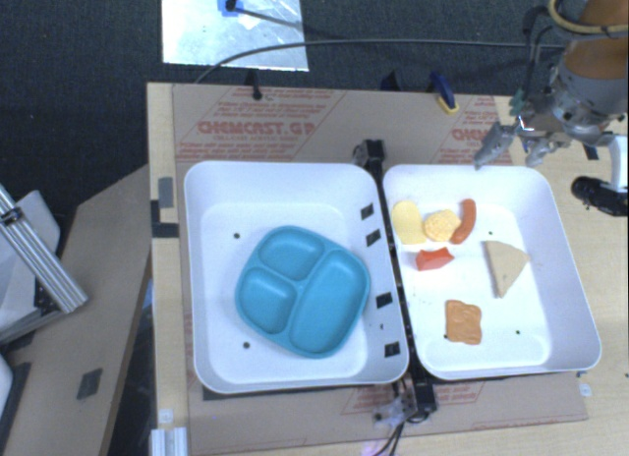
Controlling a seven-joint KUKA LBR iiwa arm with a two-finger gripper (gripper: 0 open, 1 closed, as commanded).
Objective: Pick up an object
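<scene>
The open, empty pincer hovered past the right white bin; it should centre over the tan wedge before descending.

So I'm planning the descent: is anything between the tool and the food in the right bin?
Nothing visible. The tool hangs above the right bin's far rim, and the sausage, the nearest piece, lies uncovered on the bin floor with open space above it.

Plate in L bin; food pcs in R bin
</scene>
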